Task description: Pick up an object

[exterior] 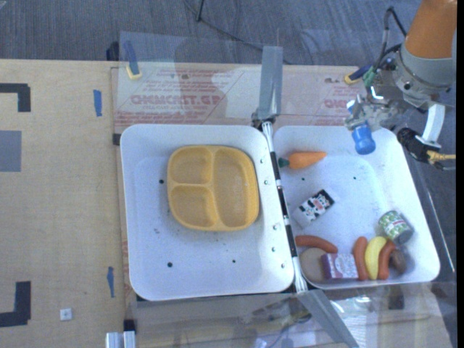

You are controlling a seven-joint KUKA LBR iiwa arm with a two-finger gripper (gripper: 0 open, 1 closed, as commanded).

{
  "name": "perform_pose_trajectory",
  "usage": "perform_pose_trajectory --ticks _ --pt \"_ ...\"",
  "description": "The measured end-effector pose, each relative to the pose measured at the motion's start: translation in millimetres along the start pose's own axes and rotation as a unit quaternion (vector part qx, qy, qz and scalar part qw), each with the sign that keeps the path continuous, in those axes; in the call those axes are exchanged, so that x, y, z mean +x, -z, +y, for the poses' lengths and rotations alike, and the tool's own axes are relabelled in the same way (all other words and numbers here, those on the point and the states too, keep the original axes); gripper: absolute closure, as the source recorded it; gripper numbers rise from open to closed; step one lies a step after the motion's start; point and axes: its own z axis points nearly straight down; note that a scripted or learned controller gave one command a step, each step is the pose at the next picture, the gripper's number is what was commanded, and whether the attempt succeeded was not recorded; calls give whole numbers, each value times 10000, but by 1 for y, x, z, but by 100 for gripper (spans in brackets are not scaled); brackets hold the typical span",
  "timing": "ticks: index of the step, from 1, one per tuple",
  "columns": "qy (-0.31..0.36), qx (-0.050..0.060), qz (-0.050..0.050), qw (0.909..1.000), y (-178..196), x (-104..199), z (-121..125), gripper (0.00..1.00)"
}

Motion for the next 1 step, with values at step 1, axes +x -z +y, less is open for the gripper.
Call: perform_pose_trajectory --ticks 1 --pt "17 9 -13 10000 7 1 2 100"
